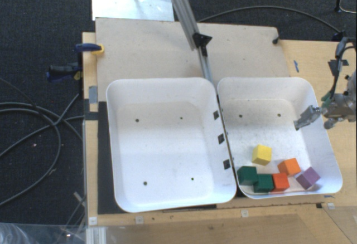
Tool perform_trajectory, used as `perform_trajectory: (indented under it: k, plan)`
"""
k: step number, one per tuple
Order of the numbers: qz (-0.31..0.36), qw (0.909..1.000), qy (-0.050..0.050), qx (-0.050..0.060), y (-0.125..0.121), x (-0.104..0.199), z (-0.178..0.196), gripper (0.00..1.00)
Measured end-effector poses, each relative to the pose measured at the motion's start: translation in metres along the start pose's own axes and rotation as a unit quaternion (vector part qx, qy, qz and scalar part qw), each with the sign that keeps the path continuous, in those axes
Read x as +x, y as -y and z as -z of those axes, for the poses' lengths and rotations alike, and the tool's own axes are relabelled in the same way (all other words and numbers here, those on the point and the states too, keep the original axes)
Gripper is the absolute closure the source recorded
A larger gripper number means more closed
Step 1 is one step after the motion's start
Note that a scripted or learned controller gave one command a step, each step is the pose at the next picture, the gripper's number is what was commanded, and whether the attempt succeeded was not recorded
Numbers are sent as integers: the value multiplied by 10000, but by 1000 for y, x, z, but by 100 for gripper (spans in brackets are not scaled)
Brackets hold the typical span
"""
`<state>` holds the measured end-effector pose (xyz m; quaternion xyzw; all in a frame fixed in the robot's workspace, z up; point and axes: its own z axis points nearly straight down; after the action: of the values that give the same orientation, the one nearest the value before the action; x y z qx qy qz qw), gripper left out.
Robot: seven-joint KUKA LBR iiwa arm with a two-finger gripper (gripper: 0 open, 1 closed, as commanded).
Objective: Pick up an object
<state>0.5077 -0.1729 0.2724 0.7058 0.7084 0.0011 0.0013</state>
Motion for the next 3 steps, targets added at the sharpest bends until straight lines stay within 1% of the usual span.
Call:
perform_trajectory:
  k: [1,2,3]
  plan:
    - [2,10000,-12,41,-8,32,-144,0]
    - [20,10000,-20,33,23,85,-184,0]
    - [6,10000,-2,-2,20,81,-172,100]
